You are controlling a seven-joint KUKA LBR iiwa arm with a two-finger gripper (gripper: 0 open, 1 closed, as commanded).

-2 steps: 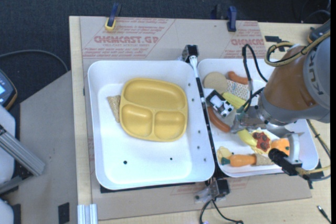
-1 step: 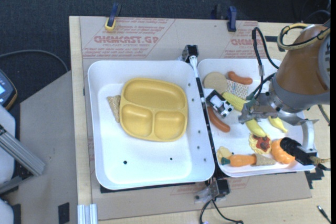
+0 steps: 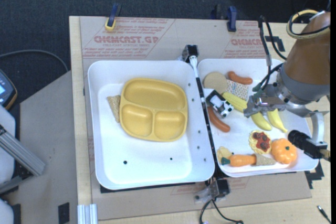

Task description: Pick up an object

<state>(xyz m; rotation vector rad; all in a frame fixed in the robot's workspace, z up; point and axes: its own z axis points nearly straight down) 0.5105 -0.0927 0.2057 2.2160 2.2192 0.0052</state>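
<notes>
Yellow divided plate (image 3: 154, 109) in white left bin (image 3: 105, 128). White right bin (image 3: 216, 67): yellow bananas (image 3: 262, 119), orange pumpkin (image 3: 284, 150), orange carrot (image 3: 242, 160), red-brown sausages (image 3: 239, 78) (two), black-and-white cow figure (image 3: 226, 109).

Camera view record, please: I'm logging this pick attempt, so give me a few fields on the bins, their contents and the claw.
left bin: holds a yellow divided tray, with a tan piece tucked under its left edge
right bin: holds toy food, including banana, two sausages, pumpkin, carrot
arm: enters from the right
claw: over the right bin, by the banana
grasp: cannot tell
</notes>
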